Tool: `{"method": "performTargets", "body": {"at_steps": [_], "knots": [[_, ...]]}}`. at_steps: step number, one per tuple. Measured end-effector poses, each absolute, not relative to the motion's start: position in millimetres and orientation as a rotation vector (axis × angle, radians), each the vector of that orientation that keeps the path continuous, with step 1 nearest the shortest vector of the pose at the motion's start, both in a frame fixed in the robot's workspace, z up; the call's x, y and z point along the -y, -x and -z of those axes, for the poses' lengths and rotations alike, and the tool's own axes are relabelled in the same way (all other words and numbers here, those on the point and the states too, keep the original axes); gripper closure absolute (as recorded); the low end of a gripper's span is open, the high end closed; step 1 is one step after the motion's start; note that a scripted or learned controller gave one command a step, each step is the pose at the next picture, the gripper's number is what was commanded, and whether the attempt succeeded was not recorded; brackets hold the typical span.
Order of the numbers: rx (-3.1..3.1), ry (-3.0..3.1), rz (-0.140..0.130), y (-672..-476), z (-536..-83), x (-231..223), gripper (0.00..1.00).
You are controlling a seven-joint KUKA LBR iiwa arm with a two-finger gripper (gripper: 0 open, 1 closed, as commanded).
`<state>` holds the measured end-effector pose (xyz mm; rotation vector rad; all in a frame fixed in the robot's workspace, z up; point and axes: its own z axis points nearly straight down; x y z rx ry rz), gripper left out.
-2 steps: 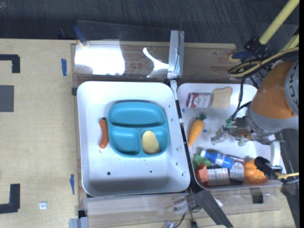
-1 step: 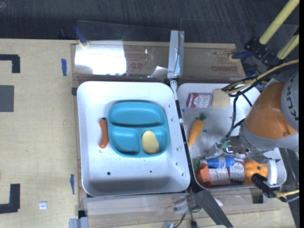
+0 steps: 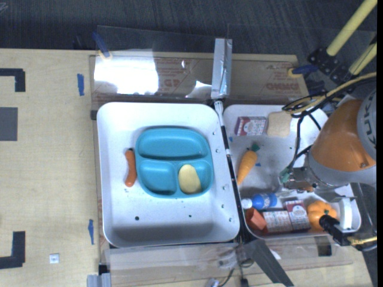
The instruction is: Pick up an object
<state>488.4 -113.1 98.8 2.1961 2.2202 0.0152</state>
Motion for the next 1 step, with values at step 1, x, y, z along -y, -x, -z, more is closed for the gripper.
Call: {"method": "performTargets", "body": {"at_steps": [1], "knots": [[-1.766,-2.593,-0.003,-527.4,-87.8,96.3,1.00]]}}
